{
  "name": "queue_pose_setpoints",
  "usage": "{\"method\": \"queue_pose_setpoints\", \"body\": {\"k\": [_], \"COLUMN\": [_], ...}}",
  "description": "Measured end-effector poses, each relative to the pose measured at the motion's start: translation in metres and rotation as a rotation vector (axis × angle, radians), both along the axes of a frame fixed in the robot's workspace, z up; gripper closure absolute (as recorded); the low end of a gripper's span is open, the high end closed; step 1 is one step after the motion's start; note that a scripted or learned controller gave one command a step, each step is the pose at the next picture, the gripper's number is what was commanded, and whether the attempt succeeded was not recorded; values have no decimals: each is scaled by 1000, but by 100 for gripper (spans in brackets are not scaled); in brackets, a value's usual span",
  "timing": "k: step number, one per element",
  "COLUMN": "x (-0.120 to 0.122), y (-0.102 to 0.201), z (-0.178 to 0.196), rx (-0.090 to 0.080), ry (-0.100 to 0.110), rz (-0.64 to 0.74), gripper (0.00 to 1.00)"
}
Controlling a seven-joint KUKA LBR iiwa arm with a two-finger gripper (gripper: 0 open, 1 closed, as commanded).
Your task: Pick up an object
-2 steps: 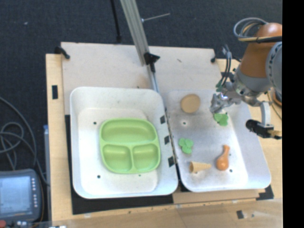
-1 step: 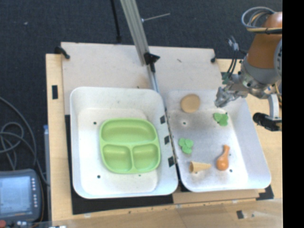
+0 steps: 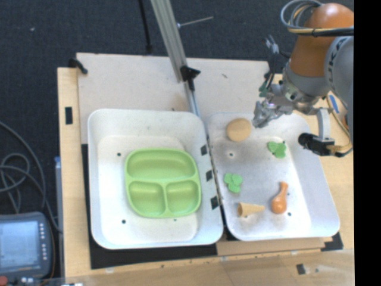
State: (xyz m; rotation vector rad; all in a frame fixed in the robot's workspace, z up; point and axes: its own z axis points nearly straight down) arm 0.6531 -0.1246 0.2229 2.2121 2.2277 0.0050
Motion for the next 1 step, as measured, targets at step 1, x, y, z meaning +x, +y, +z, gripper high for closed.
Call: {"method": "queue_pose_setpoints", "body": {"k": [1], "x": [4], "y": [56], "z": [-5], "rx": [1], "ry": [3], "rz": [0], "gripper": [100]}}
